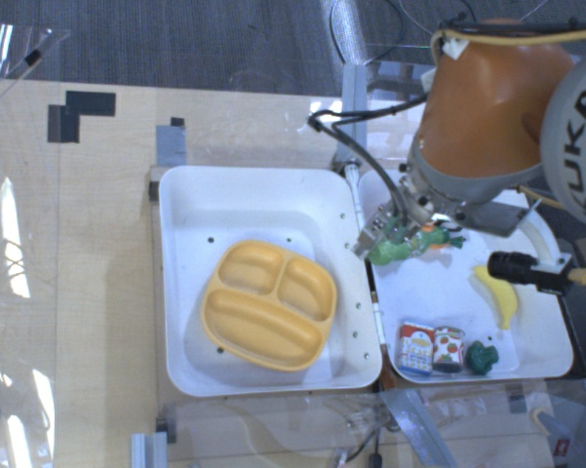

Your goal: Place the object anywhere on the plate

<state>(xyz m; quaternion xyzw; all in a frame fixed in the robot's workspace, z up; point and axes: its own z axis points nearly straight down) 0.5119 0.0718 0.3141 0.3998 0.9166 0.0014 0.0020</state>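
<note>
Since the yellow plate [270, 304] sits in the left bin [180, 261] and the hand [398, 234] hangs at its 2 o'clock over the divider, the green toy [410, 247] looks pinched between the fingers, though I'd say only barely. Any wobble could drop it short. Banana [500, 295] stays at 3 o'clock in the right bin [556, 359].

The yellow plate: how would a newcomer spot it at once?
Find the left bin of the two white ones. The yellow plate lies in its middle, tilted, with three compartments. Nothing else in either bin is so large or divided; the banana is yellow but small.
</note>
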